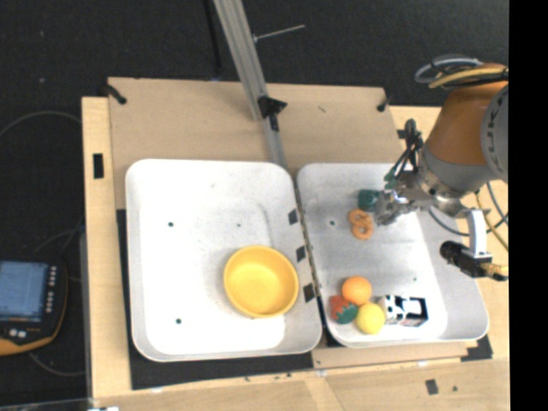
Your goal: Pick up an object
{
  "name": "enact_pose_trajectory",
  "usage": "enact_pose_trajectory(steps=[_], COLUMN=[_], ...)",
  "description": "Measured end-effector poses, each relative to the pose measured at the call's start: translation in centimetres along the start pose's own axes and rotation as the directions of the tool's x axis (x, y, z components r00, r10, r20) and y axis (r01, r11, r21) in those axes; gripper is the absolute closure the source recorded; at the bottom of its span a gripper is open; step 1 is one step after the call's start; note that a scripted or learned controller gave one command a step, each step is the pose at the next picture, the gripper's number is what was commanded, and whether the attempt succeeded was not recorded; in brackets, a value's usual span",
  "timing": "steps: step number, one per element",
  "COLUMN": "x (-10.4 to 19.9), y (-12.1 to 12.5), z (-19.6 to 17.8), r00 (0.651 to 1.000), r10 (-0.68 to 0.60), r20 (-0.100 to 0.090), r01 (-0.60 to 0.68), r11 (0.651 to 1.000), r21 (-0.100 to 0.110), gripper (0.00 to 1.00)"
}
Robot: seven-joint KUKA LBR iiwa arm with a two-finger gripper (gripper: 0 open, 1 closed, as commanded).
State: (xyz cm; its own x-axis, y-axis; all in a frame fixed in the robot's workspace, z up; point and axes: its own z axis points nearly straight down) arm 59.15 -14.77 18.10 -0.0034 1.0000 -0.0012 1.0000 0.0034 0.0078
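Gripper (387, 205) sits low in the right bin (445, 315), upper middle, arm coming in from the right edge. Finger state: cannot tell, the tip is too small and cluttered to read. Nothing visibly held.

Nearest candidate is the orange ring (361, 223), just beside the tip, slightly left and toward the near edge. It lies flat on the bin floor, roughly round, so no real long axis to align to. A small teal piece (368, 199) sits at the tip on its left; cannot tell if it's an object or gripper hardware.

Other options are well apart, near the front of the same bin: orange ball (357, 289), yellow ball (371, 318), a red-green item (343, 312) touching them, and a black-white block (404, 309) just right of the yellow ball.

Left bin (171, 195) holds 1 yellow bowl (260, 281), farthest from the gripper.

Judgement: ring is the likely target; a short shift left and down gets over it.
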Motion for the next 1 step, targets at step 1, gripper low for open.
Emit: enact_pose_trajectory(steps=[1], x=[-0.41], y=[0.5], z=[-6.03], r00=[1.0], r10=[0.001], r20=[0.001], r01=[-0.001], r11=[1.0], r21=[0.005], gripper=[1.0])
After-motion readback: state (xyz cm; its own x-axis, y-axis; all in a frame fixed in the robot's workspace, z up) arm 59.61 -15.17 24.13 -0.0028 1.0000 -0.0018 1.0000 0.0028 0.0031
